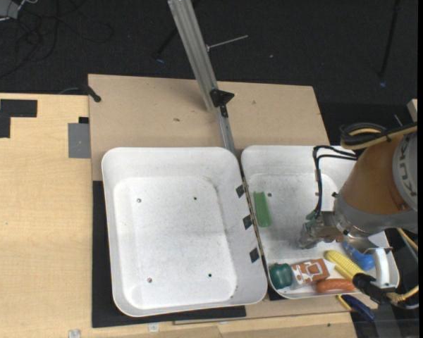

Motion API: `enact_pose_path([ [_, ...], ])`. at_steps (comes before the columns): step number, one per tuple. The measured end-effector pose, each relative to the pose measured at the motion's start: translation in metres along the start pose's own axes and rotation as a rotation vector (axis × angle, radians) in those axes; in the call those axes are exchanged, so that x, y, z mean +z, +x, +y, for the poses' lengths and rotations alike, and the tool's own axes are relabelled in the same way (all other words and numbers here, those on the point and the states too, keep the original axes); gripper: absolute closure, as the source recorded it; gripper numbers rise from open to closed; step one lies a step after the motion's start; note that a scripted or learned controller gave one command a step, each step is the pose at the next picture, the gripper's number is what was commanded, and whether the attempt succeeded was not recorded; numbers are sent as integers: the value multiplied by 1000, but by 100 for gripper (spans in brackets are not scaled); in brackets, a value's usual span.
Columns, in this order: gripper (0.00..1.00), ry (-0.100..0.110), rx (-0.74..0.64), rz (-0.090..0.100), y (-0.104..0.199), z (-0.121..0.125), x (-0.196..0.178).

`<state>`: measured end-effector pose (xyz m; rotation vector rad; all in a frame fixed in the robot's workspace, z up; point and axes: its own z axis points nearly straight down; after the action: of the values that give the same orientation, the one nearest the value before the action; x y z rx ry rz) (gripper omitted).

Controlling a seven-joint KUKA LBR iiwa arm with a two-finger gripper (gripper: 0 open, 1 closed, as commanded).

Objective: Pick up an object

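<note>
My gripper (311,236) hangs low over the floor of the right bin (289,171), just left of the orange wrist band. A green bar (262,209) lies against the bin's left wall, to the left of the gripper and apart from it. Along the front edge lie a dark green piece (280,275), an orange and white packet (311,270), a red-orange sausage shape (333,285), a yellow corn cob (344,263) and a blue object (359,256). Nothing is seen between the fingers.
The left bin (170,227) sits beside the right one, with black clips (247,222) along the shared wall. A metal rail (197,55) slants up from the back of the bins. The arm covers the right bin's right side.
</note>
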<state>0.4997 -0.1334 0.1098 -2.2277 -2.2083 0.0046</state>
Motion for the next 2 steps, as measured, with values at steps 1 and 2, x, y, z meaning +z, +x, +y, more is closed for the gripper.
enact_pose_path([
  [1, 100, -7, -10, -1, 6, -4, -59],
  [2, 100, -8, -10, -2, 5, -3, -107],
])
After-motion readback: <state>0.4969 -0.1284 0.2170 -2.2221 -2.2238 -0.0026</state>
